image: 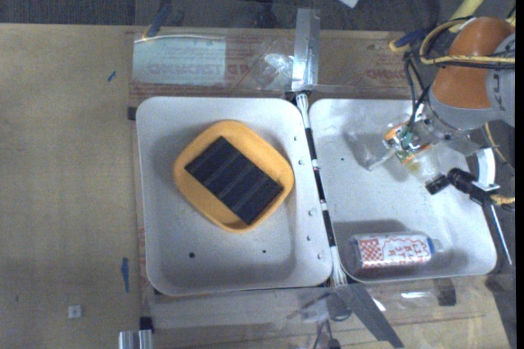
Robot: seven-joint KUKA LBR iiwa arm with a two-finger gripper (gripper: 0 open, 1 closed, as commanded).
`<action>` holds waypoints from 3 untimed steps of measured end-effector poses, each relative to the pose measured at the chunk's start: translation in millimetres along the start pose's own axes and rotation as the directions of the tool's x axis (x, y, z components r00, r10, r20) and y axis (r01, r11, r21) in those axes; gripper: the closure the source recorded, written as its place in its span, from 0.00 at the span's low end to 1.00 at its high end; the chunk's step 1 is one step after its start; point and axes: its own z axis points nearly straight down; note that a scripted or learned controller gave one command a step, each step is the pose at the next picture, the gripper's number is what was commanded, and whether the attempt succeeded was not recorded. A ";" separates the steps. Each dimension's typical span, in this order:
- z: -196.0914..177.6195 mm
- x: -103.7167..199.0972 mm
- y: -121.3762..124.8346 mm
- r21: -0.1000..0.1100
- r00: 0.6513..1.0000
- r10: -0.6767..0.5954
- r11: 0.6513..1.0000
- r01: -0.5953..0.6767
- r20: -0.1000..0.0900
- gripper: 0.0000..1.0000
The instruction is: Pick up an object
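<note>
You're looking at two candidates. The small clear tube with a red-and-white patterned label (396,249) is lying on its side in the near part of the right white bin (344,126), close to the near wall, its long axis running left to right, cap end pointing right. The round orange dish with a dark ribbed rectangular insert (233,175) is sitting in the middle of the left white bin (155,200), the insert's long side slanting from far left to near right. The gripper (403,142) is hanging over the far part of the right bin, well apart from the tube; whether it's released or clenched, I cannot tell, and nothing is showing in its grasp. You're in the approach step, I'd judge. Next you're needing to come nearer, over the tube, and close across its short width.
</note>
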 end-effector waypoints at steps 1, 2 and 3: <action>0.6 -3.8 36.9 0.015 0.989 -0.149 0.989 0.149 -0.004 0.00; -9.1 -5.2 36.0 0.014 0.989 -0.145 0.989 0.145 -0.004 1.00; -102.3 38.0 59.1 -0.002 0.965 -0.264 0.965 0.264 0.002 1.00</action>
